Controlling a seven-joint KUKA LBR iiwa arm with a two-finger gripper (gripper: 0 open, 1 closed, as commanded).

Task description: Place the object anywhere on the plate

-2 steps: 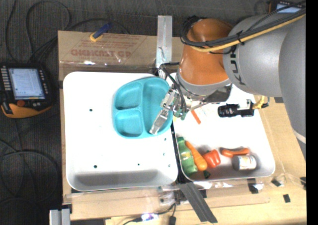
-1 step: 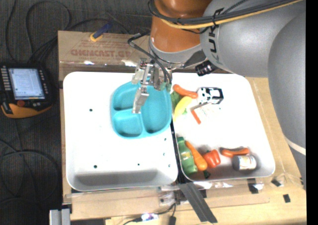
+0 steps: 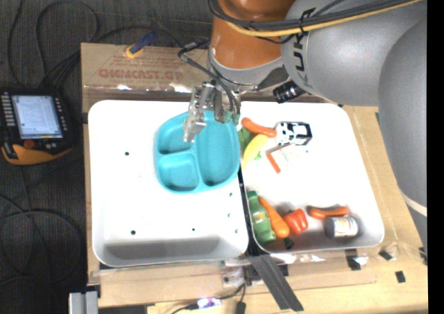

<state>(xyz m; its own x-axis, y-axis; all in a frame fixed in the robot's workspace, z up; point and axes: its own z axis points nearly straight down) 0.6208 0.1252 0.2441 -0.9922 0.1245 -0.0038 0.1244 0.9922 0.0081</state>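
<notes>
Arm: big grey arm (image 3: 361, 35) with an orange band fills the upper right of the frame, nearest the lens, reaching down to the centre.
Jaws: gripper (image 3: 205, 117) hangs over the upper rim of the plate, just above centre; whether the jaws are open, closed or holding anything I cannot tell, since metal parts blur together.
Object: which toy is meant is not certain; none is seen between the jaws, and the loose toys lie in the right bin (image 3: 361, 167).
Plate: one blue divided plate (image 3: 198, 157) sits in the left bin (image 3: 118, 188), centre of the frame, against the wall shared with the right bin; none of the loose toys lies on its visible part.
Handling: toys look like small, light, stiff plastic food, probably smooth and apt to slip or roll; long ones are best pinched across the narrow middle.
Upper cluster: one orange carrot-like piece (image 3: 257, 126), one yellow piece (image 3: 254, 147), one thin orange stick (image 3: 272, 163), one black-and-white object (image 3: 293, 132), centre right.
Lower cluster: one green piece (image 3: 258, 217), one carrot (image 3: 276, 218), one red pepper (image 3: 296, 220), one orange piece (image 3: 326, 211), one small can (image 3: 343, 227), lower right.
Bins: two.
Surface: brown surface (image 3: 132, 70) under the bins; one handheld screen (image 3: 35, 120) at far left.
</notes>
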